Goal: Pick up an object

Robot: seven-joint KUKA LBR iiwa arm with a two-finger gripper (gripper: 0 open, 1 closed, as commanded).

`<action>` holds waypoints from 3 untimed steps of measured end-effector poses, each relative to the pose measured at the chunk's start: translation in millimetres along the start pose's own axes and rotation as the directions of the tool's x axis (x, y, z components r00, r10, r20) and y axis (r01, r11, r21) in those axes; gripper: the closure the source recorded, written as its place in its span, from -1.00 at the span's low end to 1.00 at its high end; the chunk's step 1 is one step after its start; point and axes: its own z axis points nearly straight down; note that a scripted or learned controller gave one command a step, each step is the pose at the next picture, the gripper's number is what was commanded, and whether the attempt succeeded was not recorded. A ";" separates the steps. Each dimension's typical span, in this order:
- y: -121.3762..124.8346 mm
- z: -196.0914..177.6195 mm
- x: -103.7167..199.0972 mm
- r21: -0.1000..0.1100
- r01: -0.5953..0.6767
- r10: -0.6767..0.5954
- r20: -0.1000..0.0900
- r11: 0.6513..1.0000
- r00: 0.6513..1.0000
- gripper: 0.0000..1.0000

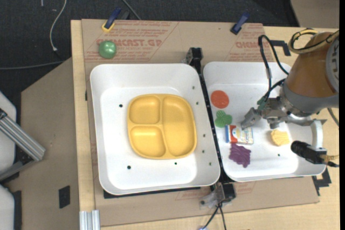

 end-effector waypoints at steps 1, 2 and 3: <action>1.4 -13.9 -0.5 -0.007 -0.001 0.001 0.002 1.000 1.000 1.00; 6.4 -57.9 -0.1 -0.012 0.001 -0.001 0.005 1.000 1.000 1.00; 7.5 -87.4 0.1 -0.012 0.001 -0.001 0.004 1.000 1.000 1.00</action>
